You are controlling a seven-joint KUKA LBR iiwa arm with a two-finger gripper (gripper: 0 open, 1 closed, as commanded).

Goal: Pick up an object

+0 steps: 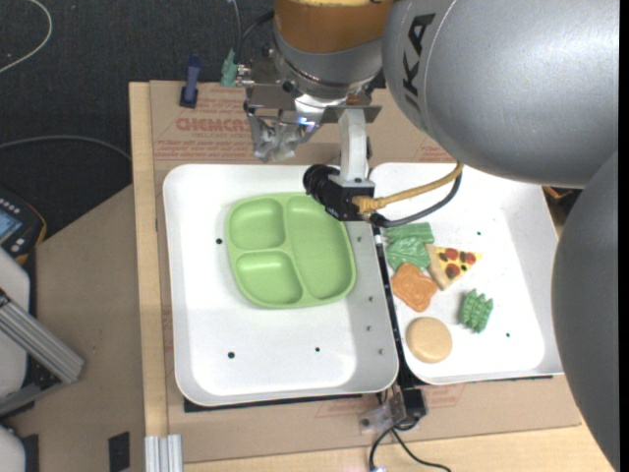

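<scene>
My gripper (276,144) hangs over the far rim of the left bin (189,293), beyond the plate, with nothing seen in it. A light green divided plate (291,252) lies in the left bin, toward its back right. In the right bin (521,254), close to the divider, lie a green leafy piece (408,243), a pizza slice (451,262), an orange chunk (413,286), a small green bushy toy (476,311) and a tan round bun (429,339). The big grey arm covers the upper right of the view.
Brown cardboard (157,146) lies under and behind the bins. A blue clip (190,82) sits at the cardboard's back left. The front half of the left bin is bare white floor with a few black dots.
</scene>
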